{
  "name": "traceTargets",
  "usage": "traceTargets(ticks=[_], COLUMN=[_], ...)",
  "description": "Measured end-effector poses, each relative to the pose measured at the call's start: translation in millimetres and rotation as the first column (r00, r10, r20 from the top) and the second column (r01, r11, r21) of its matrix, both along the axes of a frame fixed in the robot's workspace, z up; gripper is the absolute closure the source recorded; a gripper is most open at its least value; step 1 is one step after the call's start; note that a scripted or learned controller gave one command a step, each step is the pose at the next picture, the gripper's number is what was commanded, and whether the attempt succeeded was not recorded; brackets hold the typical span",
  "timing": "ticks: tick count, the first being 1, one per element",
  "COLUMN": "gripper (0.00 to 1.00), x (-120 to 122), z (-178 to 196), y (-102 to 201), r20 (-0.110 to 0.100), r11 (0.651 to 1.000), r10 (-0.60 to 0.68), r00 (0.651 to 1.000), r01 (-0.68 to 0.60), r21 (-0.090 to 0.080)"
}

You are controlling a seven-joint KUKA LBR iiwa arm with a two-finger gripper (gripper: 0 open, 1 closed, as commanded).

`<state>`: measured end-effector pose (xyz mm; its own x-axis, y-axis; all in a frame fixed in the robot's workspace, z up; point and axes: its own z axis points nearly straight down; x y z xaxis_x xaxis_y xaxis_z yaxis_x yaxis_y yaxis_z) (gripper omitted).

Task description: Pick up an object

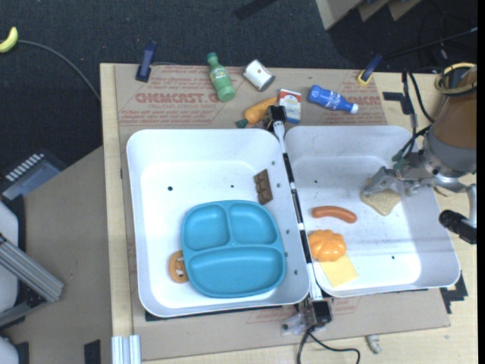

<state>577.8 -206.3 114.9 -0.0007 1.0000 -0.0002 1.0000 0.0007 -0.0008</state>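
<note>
**Gripper low over the bread slice in the right bin**

The bench is a pale brown board printed with red lettering (170, 97), set on a dark carpeted floor (76, 14). Two shallow white bins sit on it side by side, touching along a dark seam. The left bin (151, 173) holds a blue three-compartment plastic tray (231, 247), a small brown pretzel (178, 267) tucked against the tray's left edge, and a dark brown chocolate bar (263, 186) near the seam.

The right bin (424, 264) holds an orange-red sausage (334, 214), an orange lumpy pumpkin-like toy (326, 245) resting on a flat yellow cheese square (339, 270), and a tan slice of toy bread (381, 200). The grey arm's gripper (388, 182) is down at the bread slice, touching or just over its upper edge; whether its fingers are parted or closed cannot be told.

Behind the bins on the board lie a green bottle (221, 78), a white can (258, 74), a blue bottle on its side (332, 99), a small red-and-white carton (289, 105) and an orange toy (259, 112). A yellow object (7, 39) with a thin cable lies on the floor at far left.
</note>
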Motion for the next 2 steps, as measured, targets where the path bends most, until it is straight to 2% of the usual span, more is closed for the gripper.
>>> traceTargets(ticks=[1,2], gripper=[0.0,0.0], x=[-12,28], z=[-28,-28], y=[23,16], r20=[0.005,0.008], r11=[1.0,1.0], r10=[0.0,0.001], r00=[1.0,1.0], r01=[0.0,-0.001], r21=[-0.003,-0.003])
